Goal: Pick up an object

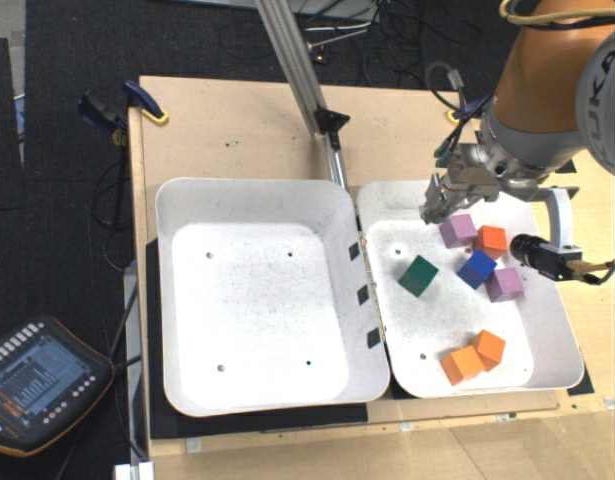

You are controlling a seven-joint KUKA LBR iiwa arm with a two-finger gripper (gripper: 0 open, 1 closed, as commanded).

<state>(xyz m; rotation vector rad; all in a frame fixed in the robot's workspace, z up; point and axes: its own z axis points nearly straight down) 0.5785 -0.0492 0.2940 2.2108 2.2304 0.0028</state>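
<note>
Arm: grey with an orange band [552, 43], reaching in from the right over the right bin's far right corner.
Pincer [439, 208]: low over the far part of the right bin, just beside the far purple block; whether it is open or closed cannot be told, and no block is seen in its grasp.
Right bin [407, 383]: white and shallow, holding all the blocks.
Far purple block [457, 230]: nearest the pincer, touching or nearly touching the orange block to its right.
Orange block, far [493, 239]: between the far purple block and a black cylindrical part [535, 251] that juts in from the right.
Blue block [477, 268]: just below the two above, crowded against the near purple block [505, 284].
Green block [419, 275]: alone toward the bin's middle, apart from the cluster — open floor on every side.
Orange pair, near [474, 356]: two orange blocks touching, by the near rim, well apart from the pincer.
Left bin [177, 268]: white, speckled floor, set edge to edge with the right bin.
Bench [237, 118]: pale board under both bins.
Metal strut [292, 53]: slants down from the top to the seam between the bins.
Handheld control unit [37, 383]: off the bench at lower left.
Blue-and-yellow clamp [137, 98]: at the bench's far left corner.
</note>
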